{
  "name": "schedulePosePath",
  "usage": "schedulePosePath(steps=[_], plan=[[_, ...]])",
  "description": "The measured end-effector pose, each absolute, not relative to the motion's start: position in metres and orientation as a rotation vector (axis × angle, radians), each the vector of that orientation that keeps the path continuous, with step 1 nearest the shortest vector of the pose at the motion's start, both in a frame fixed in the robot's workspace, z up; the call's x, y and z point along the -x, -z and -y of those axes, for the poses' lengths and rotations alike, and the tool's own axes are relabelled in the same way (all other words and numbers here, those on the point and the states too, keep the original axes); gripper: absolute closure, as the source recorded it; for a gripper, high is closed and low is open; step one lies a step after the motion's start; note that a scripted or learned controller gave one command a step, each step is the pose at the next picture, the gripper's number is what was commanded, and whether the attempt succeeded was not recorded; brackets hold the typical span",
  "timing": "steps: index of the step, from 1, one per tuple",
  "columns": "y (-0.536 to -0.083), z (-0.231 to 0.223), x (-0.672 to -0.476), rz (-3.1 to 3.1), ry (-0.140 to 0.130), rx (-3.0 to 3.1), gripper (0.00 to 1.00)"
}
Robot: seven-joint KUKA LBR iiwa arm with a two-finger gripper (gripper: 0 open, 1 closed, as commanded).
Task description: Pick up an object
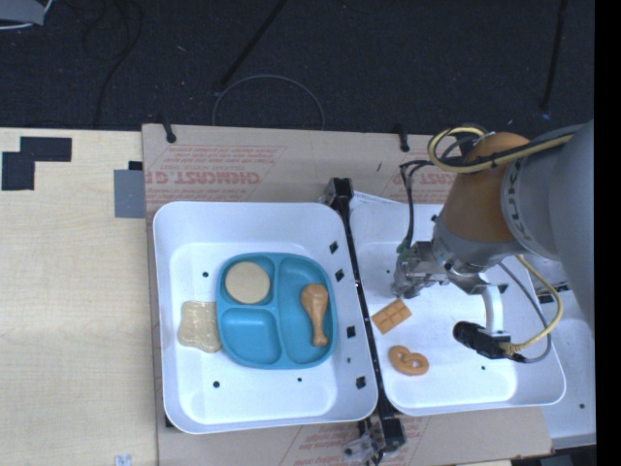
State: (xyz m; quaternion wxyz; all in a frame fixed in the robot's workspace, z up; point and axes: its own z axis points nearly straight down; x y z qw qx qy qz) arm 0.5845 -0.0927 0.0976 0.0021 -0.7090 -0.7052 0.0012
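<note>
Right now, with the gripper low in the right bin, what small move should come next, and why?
Probably a short shift toward the waffle piece, then down. The gripper sits just up and right of it, holding nothing visible; the pretzel lies farther off.

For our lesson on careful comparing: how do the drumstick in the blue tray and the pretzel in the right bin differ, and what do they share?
The drumstick is long and club-shaped; the pretzel is a small looped twist with holes. The drumstick lies in a compartment of the blue tray in the left bin; the pretzel lies on the bare floor of the right bin. The drumstick looks bigger. Both are orange-brown toy foods lying flat, apart from the gripper.
</note>
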Motion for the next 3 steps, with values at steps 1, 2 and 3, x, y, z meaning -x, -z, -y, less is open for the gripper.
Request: schedulePosePath(steps=[1,2,3], plan=[[-0.151,0.101,-0.578,2.218,0.001,2.227,1.00],[-0.201,0.097,-0.587,2.224,0.002,2.221,1.00],[-0.252,0.098,-0.588,2.224,0.003,2.222,1.00]])
